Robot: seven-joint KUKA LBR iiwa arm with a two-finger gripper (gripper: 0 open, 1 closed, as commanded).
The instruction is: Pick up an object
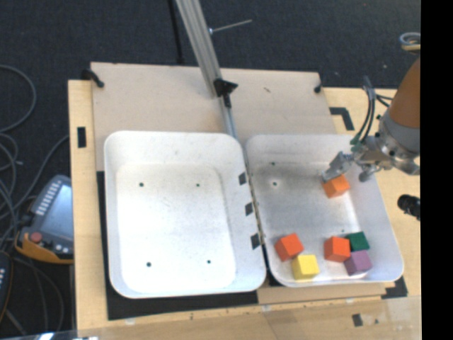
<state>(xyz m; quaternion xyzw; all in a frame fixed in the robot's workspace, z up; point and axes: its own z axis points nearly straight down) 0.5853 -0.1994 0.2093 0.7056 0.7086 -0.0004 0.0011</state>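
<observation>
At the near edge of the pale wooden desk [81, 310], two shallow white plastic bins are seen side by side. In the near end of the right-hand white bin [283, 158], a small yellow foam cube [306, 265] is set just beside an orange foam cube [289, 246]. To their right, a second orange cube [337, 248], a dark green cube [358, 241] and a purple cube [359, 262] are clustered, touching one another. The left-hand white bin [177, 214] is speckled with dark marks. Farther back in the right bin, a third orange cube [337, 185] is held between the fingers of the grey end effector [345, 170], well apart from the near cluster. Beyond both bins, a slanted aluminium rail [202, 44] is mounted on a beige board [163, 98]. A grey handheld pendant [48, 218] is seen off the desk at left.
</observation>
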